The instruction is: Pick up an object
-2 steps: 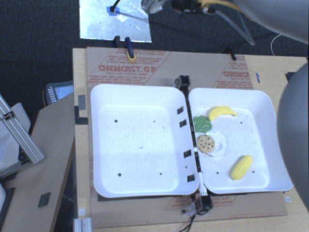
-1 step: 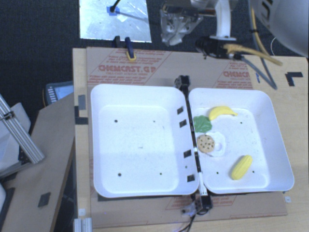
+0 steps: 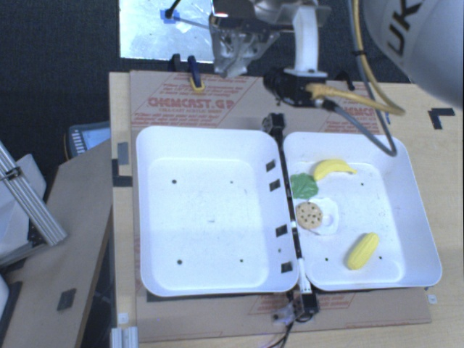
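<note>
The right bin point(image 3: 406, 194) holds several small items. A yellow banana point(image 3: 332, 169) lies near its far edge, with a green leafy piece point(image 3: 304, 186) just left of it. A round brown cookie point(image 3: 309, 214) rests on a white disc point(image 3: 326, 216). A yellow oblong piece point(image 3: 362, 251) lies toward the near side. My gripper point(image 3: 233, 56) hangs high beyond the far rim of the left bin point(image 3: 152, 194), above the cardboard, well away from every item. Nothing shows between its fingers.
Both bins sit on a cardboard sheet point(image 3: 196, 100) on the bench. Black clips point(image 3: 281, 187) line the seam between them. A yellow and grey cable point(image 3: 355, 104) runs past the far rim of the right bin. An aluminium rail point(image 3: 29, 201) stands at the left.
</note>
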